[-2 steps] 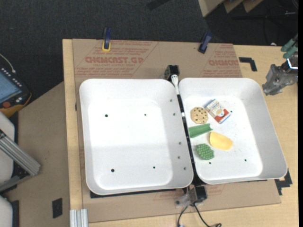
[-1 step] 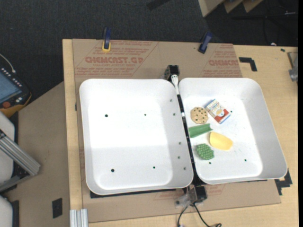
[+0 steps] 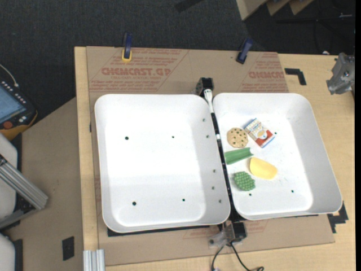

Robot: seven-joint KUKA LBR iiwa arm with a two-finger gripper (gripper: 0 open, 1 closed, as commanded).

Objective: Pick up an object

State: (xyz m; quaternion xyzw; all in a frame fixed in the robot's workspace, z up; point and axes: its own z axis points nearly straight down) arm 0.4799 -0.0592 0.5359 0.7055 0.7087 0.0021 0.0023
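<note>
The right bin (image 3: 299,151) holds a small cluster of objects on its left side. A round chocolate-chip cookie (image 3: 237,136) lies beside a small red, white and blue box (image 3: 259,132). Below them a green stick (image 3: 237,154) lies at a slant, with a yellow lump (image 3: 263,168) and a round green knobbly piece (image 3: 244,180) under it. A grey part of my gripper (image 3: 342,75) pokes in at the right edge of the view, above the bench and outside the right bin, far from all the objects.
The left bin (image 3: 107,151) sits beside the right one, the two rims meeting along a black seam (image 3: 217,145). Both rest on a brown cardboard sheet (image 3: 169,66) held by two blue clamps (image 3: 127,47) at the back.
</note>
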